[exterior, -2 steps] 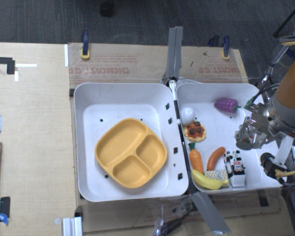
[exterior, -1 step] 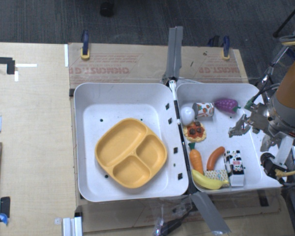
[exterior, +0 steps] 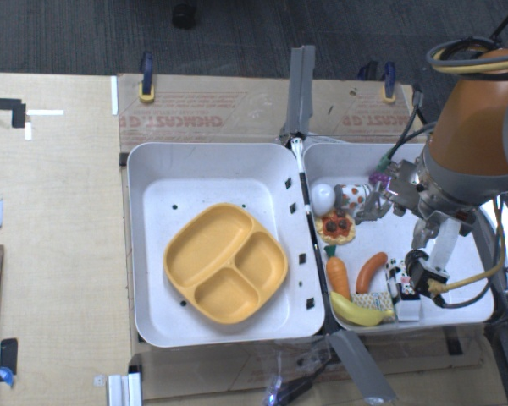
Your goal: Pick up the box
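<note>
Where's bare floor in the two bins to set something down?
Left bin: bare floor along the back wall and left wall around the yellow tray. Right bin: a small patch right of the sausage, under the arm. Crowded along the divider: egg, pizza, carrot, banana, and the gripper.

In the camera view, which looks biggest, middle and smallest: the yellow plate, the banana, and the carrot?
Largest to smallest:
1. Yellow plate, by far the biggest.
2. Banana.
3. Carrot, though it looks close to the banana in size, so that order is unsure.
</note>
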`<action>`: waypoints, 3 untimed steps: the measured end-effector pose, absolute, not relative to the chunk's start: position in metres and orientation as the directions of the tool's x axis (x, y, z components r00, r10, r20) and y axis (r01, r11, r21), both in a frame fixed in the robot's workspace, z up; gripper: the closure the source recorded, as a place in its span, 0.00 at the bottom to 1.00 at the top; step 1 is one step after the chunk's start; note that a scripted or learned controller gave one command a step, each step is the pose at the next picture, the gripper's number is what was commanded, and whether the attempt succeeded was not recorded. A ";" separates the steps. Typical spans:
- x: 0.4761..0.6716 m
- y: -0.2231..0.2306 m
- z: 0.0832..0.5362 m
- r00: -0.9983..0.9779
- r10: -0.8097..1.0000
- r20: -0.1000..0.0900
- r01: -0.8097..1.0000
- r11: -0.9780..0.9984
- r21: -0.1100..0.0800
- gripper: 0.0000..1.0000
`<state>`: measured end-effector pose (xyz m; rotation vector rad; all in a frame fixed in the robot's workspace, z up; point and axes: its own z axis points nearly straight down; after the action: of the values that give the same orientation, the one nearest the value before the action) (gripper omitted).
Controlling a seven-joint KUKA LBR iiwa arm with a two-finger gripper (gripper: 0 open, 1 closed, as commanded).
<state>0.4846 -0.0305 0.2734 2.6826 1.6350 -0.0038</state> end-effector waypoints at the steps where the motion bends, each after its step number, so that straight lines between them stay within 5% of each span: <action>1: 0.521 -0.129 0.140 0.443 0.896 -0.002 0.896 -0.443 -0.004 0.00; 2: 0.639 -0.132 0.110 0.436 0.900 -0.003 0.900 -0.436 -0.001 0.00; 3: 0.591 -0.175 0.091 0.324 0.946 -0.002 0.946 -0.324 -0.003 0.00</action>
<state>0.5911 -0.1746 0.0909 2.5571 1.8278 -0.0049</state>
